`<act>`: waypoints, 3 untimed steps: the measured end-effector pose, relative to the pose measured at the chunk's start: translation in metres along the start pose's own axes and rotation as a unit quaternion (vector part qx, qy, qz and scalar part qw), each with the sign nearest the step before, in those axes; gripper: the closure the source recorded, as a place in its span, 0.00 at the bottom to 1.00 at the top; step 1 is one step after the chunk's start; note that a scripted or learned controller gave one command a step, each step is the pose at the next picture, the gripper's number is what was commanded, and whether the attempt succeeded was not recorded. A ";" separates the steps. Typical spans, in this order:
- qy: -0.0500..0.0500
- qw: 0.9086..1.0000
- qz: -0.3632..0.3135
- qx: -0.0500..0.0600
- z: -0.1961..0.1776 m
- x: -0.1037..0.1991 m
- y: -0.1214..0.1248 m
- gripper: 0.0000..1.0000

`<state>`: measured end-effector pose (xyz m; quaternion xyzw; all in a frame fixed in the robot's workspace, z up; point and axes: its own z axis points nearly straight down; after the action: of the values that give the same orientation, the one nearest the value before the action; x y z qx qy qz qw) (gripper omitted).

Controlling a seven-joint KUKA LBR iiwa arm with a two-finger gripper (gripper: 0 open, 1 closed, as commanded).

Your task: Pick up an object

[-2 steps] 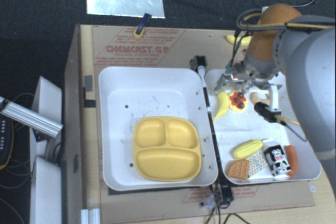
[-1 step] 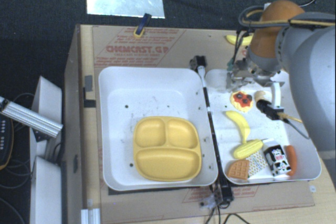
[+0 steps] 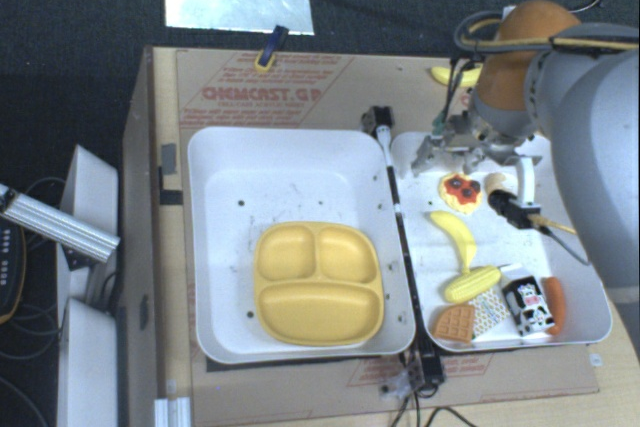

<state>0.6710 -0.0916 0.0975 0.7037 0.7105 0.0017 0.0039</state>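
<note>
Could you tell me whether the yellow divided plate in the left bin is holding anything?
Empty: the yellow divided plate lies flat in the left bin, its three compartments bare.

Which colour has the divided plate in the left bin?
Pale yellow; the divided plate shows clearly in the camera view.
</note>
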 end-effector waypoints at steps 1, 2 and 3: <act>0.000 1.000 0.003 -0.002 0.008 -0.023 -0.049 0.00; 0.001 1.000 0.003 0.001 -0.105 -0.020 -0.009 0.00; 0.002 1.000 0.004 0.005 -0.006 -0.030 -0.041 0.00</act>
<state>0.6301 -0.1224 0.1030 0.7065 0.7077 -0.0005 -0.0007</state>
